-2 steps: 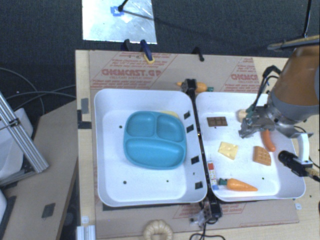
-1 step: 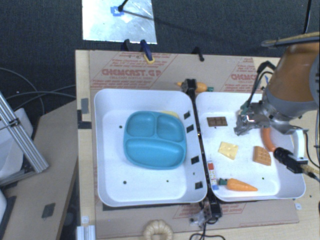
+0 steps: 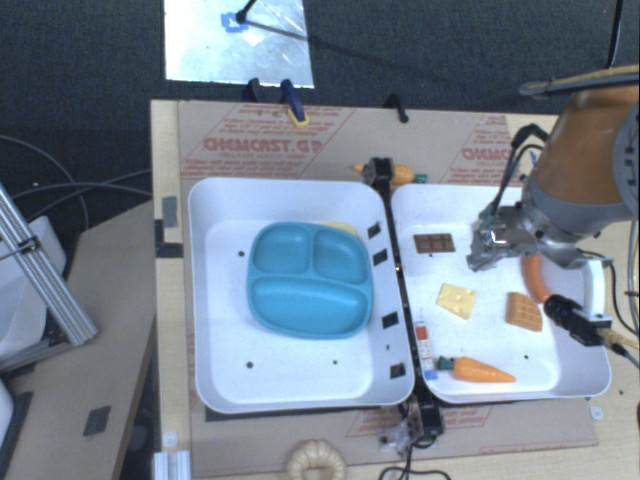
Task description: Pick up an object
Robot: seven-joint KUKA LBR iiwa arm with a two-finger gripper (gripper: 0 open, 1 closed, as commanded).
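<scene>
Two bins are set side by side on a bench (image 3: pixel 250 133). A divided plate (image 3: pixel 308 278) is placed in the left bin (image 3: pixel 215 368). In the right bin (image 3: pixel 570 373), a chocolate bar (image 3: pixel 434 243) is laid at the far left, a cheese slice (image 3: pixel 456 300) nearer, a waffle (image 3: pixel 523 311) to its right, a sausage (image 3: pixel 536 276) behind the waffle, and a carrot (image 3: pixel 482 371) nearest the front.

Dark carpet floor (image 3: pixel 80 58) — silvery sheet (image 3: pixel 238 28) at top; aluminium frame (image 3: pixel 35 278) at left.
</scene>
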